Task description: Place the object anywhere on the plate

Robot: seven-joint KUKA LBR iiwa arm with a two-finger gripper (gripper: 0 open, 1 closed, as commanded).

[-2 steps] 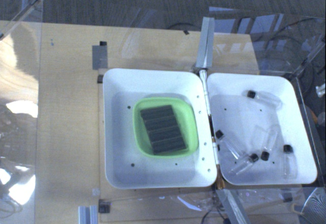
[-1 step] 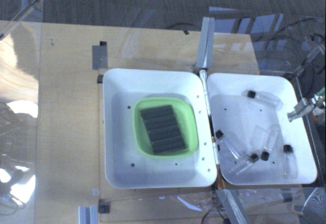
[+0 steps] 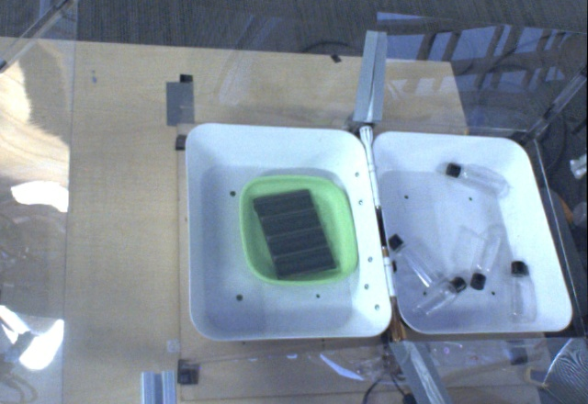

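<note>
A green square plate (image 3: 251, 209) sits in the left white bin (image 3: 211, 237). A dark grey ribbed rectangular block (image 3: 294, 234) lies flat on the plate, slightly turned, well inside its rim. The right white bin (image 3: 542, 237) holds several clear plastic vials with black caps, such as one at the back (image 3: 476, 175) and one near the front (image 3: 441, 294).
A grey metal bar (image 3: 371, 76) stands behind the seam between the two bins. A small grey bracket (image 3: 181, 101) lies on the wooden bench behind the left bin. Clear panels ring the bench.
</note>
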